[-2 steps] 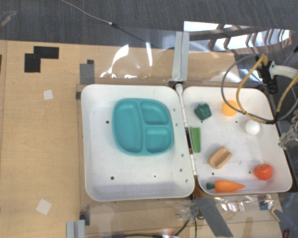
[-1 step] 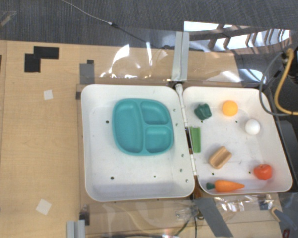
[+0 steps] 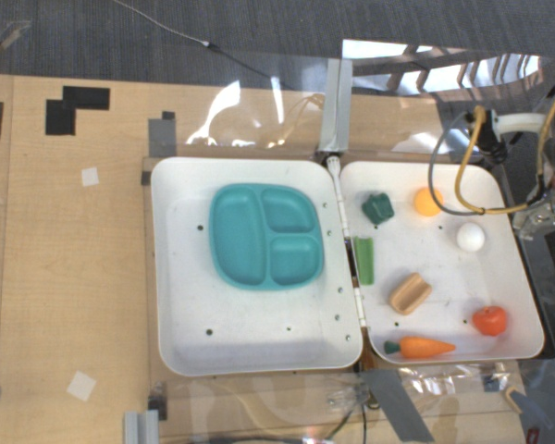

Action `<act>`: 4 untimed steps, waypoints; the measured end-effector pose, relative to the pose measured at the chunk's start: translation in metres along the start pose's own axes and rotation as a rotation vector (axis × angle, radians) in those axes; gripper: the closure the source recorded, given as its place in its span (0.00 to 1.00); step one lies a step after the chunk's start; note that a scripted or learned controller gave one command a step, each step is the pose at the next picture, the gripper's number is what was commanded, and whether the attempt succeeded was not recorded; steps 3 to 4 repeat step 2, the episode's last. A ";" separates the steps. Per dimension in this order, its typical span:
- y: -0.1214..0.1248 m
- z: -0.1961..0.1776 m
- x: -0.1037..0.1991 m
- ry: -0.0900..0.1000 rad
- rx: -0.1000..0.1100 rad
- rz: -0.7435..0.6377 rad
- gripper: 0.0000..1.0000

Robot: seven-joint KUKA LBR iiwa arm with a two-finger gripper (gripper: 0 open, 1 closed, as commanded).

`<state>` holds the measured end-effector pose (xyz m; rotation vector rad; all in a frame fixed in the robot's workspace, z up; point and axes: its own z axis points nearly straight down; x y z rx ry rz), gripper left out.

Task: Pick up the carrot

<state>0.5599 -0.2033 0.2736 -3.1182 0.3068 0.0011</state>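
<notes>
The small orange plastic carrot (image 3: 425, 347) lies in the right-hand white bin (image 3: 511, 248), against that bin's near wall, its long axis along the wall with the tip pointing right. The gripper's state cannot be told, so any approach must line up across that axis.
</notes>
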 end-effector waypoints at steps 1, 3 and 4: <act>0.012 0.136 -0.045 -0.006 -0.003 0.005 1.00; 0.004 -0.005 -0.042 0.017 -0.006 0.005 1.00; 0.004 -0.005 -0.042 0.017 -0.006 0.005 1.00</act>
